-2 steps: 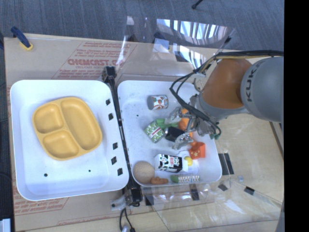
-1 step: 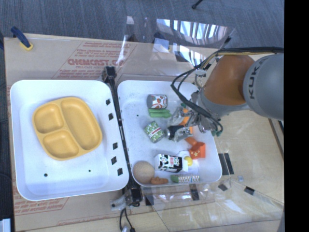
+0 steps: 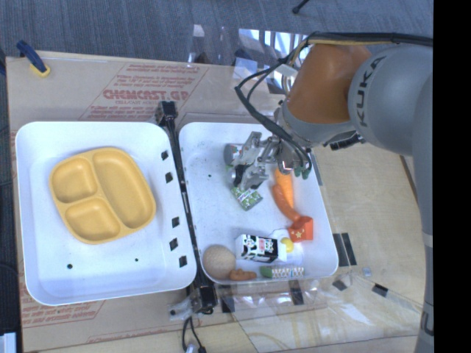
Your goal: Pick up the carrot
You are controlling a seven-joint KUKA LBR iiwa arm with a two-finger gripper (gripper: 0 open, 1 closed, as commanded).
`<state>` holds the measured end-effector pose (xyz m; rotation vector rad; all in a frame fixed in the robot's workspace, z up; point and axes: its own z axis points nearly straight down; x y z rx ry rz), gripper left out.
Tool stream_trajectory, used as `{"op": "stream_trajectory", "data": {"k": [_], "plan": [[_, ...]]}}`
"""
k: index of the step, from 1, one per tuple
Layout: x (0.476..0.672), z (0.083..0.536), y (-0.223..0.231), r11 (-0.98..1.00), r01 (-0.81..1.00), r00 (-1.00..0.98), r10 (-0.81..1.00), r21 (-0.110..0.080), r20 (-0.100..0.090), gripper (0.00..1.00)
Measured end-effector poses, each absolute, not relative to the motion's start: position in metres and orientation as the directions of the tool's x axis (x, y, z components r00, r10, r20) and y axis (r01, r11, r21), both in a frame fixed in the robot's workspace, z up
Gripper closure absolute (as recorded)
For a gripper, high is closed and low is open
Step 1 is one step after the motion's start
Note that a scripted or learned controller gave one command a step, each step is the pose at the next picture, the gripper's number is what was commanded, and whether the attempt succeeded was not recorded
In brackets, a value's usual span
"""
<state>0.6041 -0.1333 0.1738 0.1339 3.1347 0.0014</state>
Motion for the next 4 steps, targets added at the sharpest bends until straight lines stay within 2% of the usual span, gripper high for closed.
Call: {"op": "stream_trajectory", "data": {"k": [1,2,3,4], "plan": [[0.608,0.18,-0.198,0.986,-0.169,-0.986,-0.169,-0.003,-0.005,1.0],[0.608,0.18,-0.197,0.986,-0.169,-0.986,-0.169,-0.002,-0.005,0.0],[0.607,0.114,-0.209,0.98,-0.201,-0.979,-0.201,-0.009,-0.018,0.0],[0.59,0.096,-0.203,0.981,-0.194,-0.981,-0.194,-0.003,-0.006,0.0]]}}
